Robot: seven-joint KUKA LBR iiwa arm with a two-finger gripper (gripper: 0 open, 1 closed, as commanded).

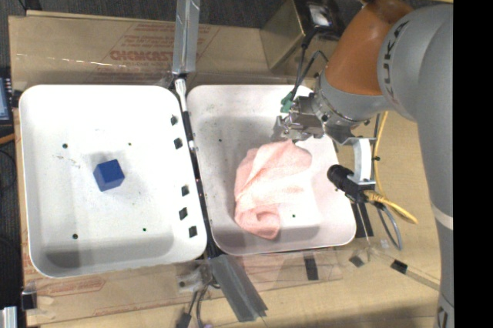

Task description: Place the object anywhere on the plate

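Arm (400, 41) sits highest, end effector (296, 126) over right bin (208, 111), at pink cloth (269, 188) top edge. No plate seen. Blue cube (109, 174) in left bin (46, 111). Tip: pinch a cloth fold, lift straight.

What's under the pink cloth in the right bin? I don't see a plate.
The pink cloth lies bunched on the right bin floor, the claw at its top edge. Bare white floor shows around it. Whatever lies beneath is covered; a plate there cannot be confirmed.
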